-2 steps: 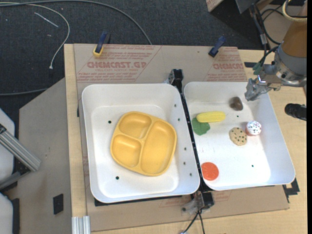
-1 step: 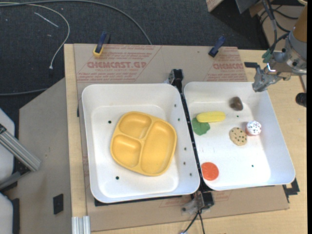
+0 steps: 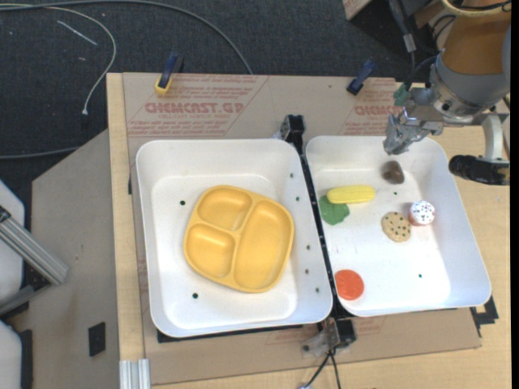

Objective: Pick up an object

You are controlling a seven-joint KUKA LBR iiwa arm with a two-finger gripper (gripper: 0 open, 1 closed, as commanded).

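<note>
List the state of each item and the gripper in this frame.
Yellow three-compartment plastic plate: lying flat in left bin.
Yellow toy corn cob: lying on its side, against green leafy toy.
Small brown lump: resting, ungrasped.
Round speckled cookie: flat.
Orange disc: flat.
Gripper: above brown lump, holding nothing.

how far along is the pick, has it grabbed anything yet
Done: the two-finger gripper is positioned over the right white bin, just above the small brown lump. In hand: nothing visible between its fingers. Left: descend, close and lift. The yellow corn cob, green leafy piece, speckled cookie and orange disc lie untouched.
</note>
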